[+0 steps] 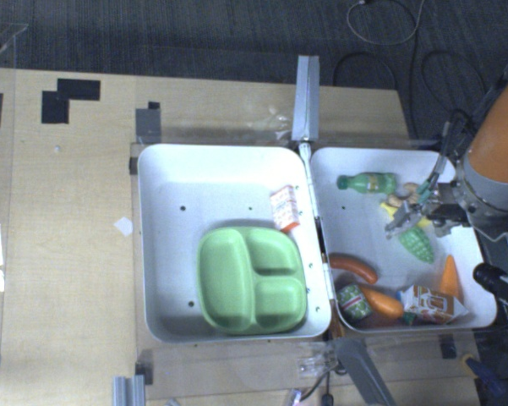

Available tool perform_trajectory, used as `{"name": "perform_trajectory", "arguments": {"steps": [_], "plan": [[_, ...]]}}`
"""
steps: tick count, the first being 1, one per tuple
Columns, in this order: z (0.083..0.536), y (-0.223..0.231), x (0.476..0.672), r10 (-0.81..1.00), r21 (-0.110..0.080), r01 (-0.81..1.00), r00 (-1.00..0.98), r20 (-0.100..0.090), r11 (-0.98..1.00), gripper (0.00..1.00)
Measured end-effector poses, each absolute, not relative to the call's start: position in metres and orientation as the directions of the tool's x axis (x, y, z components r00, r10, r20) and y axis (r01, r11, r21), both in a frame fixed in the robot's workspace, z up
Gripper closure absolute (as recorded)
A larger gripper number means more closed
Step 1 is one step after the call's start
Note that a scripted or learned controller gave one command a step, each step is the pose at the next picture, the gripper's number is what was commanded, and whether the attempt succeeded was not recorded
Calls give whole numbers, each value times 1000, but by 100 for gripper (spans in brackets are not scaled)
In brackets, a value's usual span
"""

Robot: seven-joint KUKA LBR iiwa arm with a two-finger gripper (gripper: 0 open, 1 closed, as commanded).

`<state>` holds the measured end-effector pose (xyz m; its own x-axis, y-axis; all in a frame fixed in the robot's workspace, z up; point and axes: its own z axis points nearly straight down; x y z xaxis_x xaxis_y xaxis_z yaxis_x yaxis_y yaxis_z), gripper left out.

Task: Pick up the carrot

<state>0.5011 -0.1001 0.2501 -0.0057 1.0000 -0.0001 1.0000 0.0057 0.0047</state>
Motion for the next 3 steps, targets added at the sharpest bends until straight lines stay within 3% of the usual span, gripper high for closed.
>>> {"name": "perform_trajectory", "arguments": {"steps": [1,2,3], "plan": [[159,-185,488,1000,3,1000,-30,-1,30,0],[92,-201,495,989,19,989,-148,-1,148,0],[103,-201,497,989,24,989,-149,-5,149,100]]}}
